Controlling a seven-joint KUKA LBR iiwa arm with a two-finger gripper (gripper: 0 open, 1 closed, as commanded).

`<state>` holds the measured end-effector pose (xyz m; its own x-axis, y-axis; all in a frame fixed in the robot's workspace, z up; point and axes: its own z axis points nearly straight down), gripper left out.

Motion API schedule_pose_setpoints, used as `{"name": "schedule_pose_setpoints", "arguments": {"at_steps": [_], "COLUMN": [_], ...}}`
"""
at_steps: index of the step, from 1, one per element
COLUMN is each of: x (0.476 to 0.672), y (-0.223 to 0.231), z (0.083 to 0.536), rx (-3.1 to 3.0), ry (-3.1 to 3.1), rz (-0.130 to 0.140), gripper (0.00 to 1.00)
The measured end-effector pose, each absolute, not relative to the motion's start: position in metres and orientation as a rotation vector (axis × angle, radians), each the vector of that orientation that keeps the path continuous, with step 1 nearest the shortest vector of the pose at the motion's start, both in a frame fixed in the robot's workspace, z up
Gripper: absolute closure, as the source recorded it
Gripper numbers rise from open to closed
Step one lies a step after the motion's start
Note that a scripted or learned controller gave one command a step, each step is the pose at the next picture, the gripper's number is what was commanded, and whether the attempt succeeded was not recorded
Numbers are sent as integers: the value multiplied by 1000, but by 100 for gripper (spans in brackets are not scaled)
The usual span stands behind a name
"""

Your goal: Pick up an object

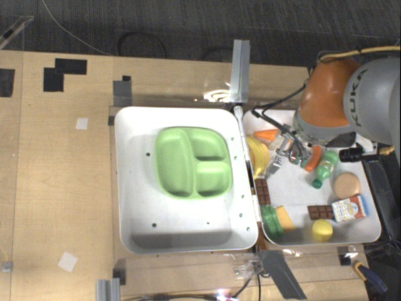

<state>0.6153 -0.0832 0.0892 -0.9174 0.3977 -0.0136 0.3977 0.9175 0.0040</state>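
two white bins (125,168), one green divided tray (191,162), two chocolate bars (321,212), one lemon (322,230), one green bottle (322,170), one carton (348,209)

Arm (363,99) cut off at right edge; carrot (266,135) partly hidden behind wrist

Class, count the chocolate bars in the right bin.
2. One chocolate bar lies along the bin's left wall; the other sits near the front, beside the carton. The arm may hide more.
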Motion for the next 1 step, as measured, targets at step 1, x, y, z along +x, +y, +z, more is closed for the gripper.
{"name": "schedule_pose_setpoints", "arguments": {"at_steps": [1], "x": [620], "y": [-88], "z": [89], "rx": [672], "ry": [3056], "rz": [5], "gripper": [0]}}
